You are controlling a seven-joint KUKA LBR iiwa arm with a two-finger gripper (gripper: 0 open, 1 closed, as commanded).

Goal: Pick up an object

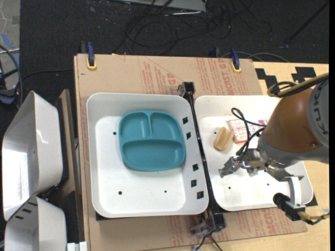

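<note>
A tan, bread-like lump (222,138) lies in the right bin (251,200), near its left wall. Just right of it rests a flat red and white packet (239,132), partly covered by the arm. My gripper (231,167) hangs low over the right bin's floor, below the tan lump and apart from it. Its fingers (225,171) point left and look spread, with nothing between them. A teal divided plate (152,140) sits in the left bin (104,192).
The arm's orange band (293,124) covers the right bin's right half. A black divider with clips (196,145) runs between the two bins. White tubs (26,150) stand off the bench at the left. Cables lie on the dark floor behind.
</note>
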